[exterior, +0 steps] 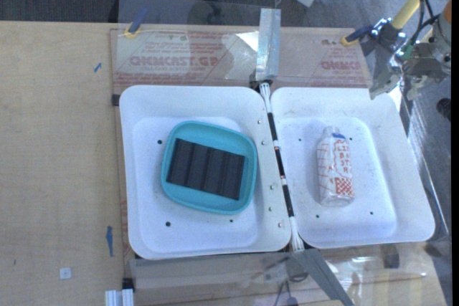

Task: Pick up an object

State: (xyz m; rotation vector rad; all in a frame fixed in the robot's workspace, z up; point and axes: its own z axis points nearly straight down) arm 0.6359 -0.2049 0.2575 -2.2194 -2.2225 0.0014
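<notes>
From my remote seat I saw the wooden desk [57,154] stretching bare along the left side, with a few small blue marks on it. Next came the left bin [136,107], and in its middle lay a teal tray [209,166], tilted a little, carrying a row of dark grey slabs. A clear plastic sheet [186,61] with red lettering lay flat behind both bins, and a thin upright divider [269,43] stood where the bins met. The right bin [380,218] held a small packet [336,167], white with red print, lying lengthwise near the centre and apart from every wall. At the far right, beyond the back corner of that bin, the tool [405,72] hung above the desk edge, well apart from the packet, with yellow and blue cabling around it. I could not tell how it was set. Nothing was visible in its grasp.
</notes>
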